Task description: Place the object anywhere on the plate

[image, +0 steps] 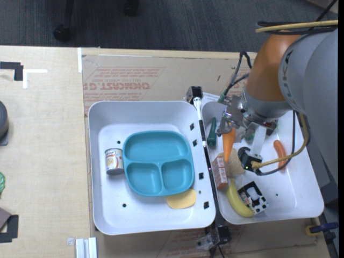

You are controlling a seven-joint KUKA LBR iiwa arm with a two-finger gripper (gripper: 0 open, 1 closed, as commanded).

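Near the left wall of the right-hand shallow white bin point(294, 190) lies a slim orange toy carrot point(228, 145), pointing roughly up and down the view, its upper end right under the grey two-finger gripper point(235, 127). Being the piece nearest the tool, it is most likely the object meant for the plate. It looks like a light, stiff plastic moulding, smooth and tapered, so it may slip or roll out of a pinch; across the thicker upper half, square to its length, seems the surest hold. Whether the gripper is wide, narrow or closed on anything I cannot tell, since the wrist and its cables cover that spot. The carrot is crowded: a dark green slender piece point(212, 133) lies just beside it on the left, a small brown and red carton point(219, 172) and a beige rounded lump point(234, 166) sit at its lower end, and a yellow banana point(236, 200) lies below those. A second orange stick point(279, 150) lies apart to the right. In the left-hand white bin point(102, 203) waits the teal three-compartment plate point(156, 147), with a small tin can point(113, 161) touching its left edge and a flat yellow disc point(181, 200) at its lower rim.
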